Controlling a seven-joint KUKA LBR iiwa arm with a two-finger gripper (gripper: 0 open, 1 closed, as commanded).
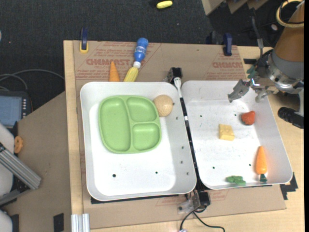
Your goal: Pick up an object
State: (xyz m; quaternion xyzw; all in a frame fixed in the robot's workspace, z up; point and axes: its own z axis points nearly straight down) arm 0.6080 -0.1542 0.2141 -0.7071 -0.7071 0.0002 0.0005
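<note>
Closest to the camera, at the front of the right bin (285, 166), lies a small bumpy green leafy thing (235, 180). Just beside it to the right is a smooth orange toy carrot (261, 161) with a little green top, lying along the bin's right wall.

A bit farther back, in the middle of the same bin, sits a pale yellow block (226, 132) that looks like a chunk of cheese. Behind it and to the right is a small round red thing (248, 118), like a strawberry or tomato.

In the left bin (125, 178) rests a smooth green plastic plate (129, 123) with three hollow parts. A tan ball (163, 105), round like a bun or potato, touches the plate's back right corner.

Above the back of the right bin hangs the gripper (248, 89), on the grey arm with its orange band. Its two metal fingers are spread apart, and nothing is between them. It is behind the red thing and not touching it.

Farther back, on the brown cardboard bench (193, 62), lie a second orange carrot (113, 72), a yellow piece like corn (131, 74) and a blue and white bottle (140, 50), close together. A small yellow thing (164, 5) lies on the dark floor beyond.
</note>
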